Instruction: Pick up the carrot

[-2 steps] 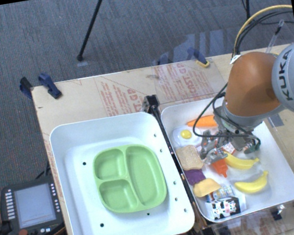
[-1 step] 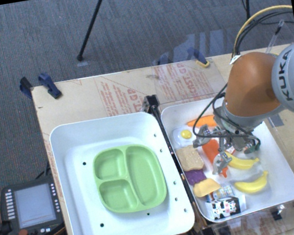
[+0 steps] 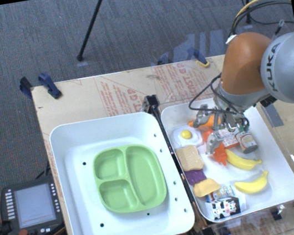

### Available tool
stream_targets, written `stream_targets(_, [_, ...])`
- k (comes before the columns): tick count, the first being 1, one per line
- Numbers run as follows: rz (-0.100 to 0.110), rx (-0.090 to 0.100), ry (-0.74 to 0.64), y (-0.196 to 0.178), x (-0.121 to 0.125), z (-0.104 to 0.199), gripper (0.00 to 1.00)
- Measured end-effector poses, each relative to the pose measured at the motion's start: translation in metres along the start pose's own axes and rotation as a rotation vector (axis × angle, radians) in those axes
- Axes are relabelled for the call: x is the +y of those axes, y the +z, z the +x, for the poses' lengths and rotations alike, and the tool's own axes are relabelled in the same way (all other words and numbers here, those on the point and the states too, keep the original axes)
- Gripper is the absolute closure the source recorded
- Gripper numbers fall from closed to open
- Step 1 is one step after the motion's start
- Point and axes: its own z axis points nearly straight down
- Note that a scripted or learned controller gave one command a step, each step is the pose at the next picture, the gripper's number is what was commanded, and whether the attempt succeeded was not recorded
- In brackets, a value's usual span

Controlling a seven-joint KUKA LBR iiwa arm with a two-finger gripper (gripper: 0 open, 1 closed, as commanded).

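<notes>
The arm's metal two-finger claw (image 3: 220,129) hung low over the right-hand shallow white plastic bin (image 3: 273,145), apparently lowered for a grab; whether it was parted or closed could not be told. The orange toy carrot (image 3: 219,155) lay just below it, among crowded play food: a fried egg (image 3: 186,134) to its left, two yellow bananas (image 3: 243,160) beyond. Farther left, a green divided plate (image 3: 129,178) sat in the other bin, on a cardboard-topped bench (image 3: 109,95) above dark carpet.
</notes>
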Motion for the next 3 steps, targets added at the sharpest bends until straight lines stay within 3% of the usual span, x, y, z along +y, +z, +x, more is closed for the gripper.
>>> stream_targets(1, [-0.001, -0.007, -0.002, -0.012, 0.001, -0.002, 1.00])
stream_targets(2, [-0.001, -0.006, -0.002, -0.012, 0.001, -0.002, 0.00])
stream_targets(3, [-0.001, -0.013, -0.003, -0.023, 0.001, -0.004, 1.00])
